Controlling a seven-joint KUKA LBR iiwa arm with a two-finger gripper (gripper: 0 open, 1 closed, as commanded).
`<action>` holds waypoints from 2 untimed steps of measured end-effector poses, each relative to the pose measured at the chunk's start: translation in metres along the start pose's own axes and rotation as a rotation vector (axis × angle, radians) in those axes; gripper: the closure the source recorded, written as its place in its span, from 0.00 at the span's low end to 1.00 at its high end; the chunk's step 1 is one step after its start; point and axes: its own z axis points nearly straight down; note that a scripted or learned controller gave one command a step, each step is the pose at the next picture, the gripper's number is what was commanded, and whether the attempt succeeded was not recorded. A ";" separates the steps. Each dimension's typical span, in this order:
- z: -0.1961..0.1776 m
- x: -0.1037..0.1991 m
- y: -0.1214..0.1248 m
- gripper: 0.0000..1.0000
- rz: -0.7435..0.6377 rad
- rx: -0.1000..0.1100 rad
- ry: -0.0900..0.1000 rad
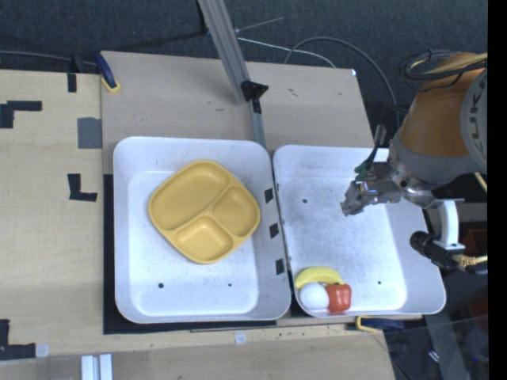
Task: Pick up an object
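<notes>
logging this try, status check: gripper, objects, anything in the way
Gripper over right bin, nothing seen between its fingers. Yellow piece, white ball, red piece clustered at that bin's near-left corner. Yellow divided plate in left bin.

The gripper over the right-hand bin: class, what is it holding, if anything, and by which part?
Nothing. The gripper hangs above the right bin with no object between its fingers.

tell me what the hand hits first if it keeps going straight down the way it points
Most likely the bare white floor of the right bin. The hand hangs over open floor, apart from the small items at the near edge, though depth is hard to judge.
</notes>
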 end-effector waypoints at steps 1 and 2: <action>0.012 0.054 0.027 1.00 0.000 0.001 0.000; 0.021 0.101 0.057 1.00 0.000 0.000 -0.001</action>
